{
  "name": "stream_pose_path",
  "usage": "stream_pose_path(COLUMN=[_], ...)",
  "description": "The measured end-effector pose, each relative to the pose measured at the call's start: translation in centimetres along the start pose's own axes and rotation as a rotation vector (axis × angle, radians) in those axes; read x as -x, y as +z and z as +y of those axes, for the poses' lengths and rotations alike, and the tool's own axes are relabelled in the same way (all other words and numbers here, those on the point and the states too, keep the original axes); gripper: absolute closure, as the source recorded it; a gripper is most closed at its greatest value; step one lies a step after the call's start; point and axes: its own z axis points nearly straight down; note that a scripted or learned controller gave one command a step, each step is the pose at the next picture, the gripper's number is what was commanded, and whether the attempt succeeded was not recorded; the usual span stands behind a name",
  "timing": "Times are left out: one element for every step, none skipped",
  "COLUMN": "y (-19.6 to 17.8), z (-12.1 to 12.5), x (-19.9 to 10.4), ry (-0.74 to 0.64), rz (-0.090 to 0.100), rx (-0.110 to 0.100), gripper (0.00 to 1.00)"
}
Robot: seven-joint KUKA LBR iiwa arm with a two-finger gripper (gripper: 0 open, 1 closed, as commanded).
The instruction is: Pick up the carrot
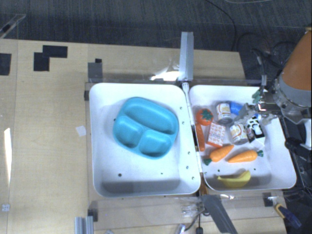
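Two orange carrots lie in the right bin (287, 172). One carrot (220, 152) is tilted, with its green end toward the lower left. The other carrot (242, 156) lies nearly level, with its green end to the right. My gripper (252, 125) hangs over the bin's upper right part, above and slightly right of both carrots, beside a small can (237, 133). Nothing orange shows at the gripper. The grey arm with its orange band (298, 67) reaches in from the right.
The right bin also holds a yellow banana (234, 178) near the front wall, a second can (224, 112), a blue item (236, 107), a pink packet (214, 134) and a red fruit (204, 115). A blue divided plate (145, 126) sits in the left bin (105, 179).
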Motion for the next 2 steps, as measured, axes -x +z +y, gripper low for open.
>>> stream_pose_path(y=[-5.5, 4.5], z=[1.4, -4.6], x=[-3.1, -3.1], ry=[-0.122, -0.285], rz=[0.0, 0.0], rx=[0.003, 0.0], gripper=[0.0, 0.0])
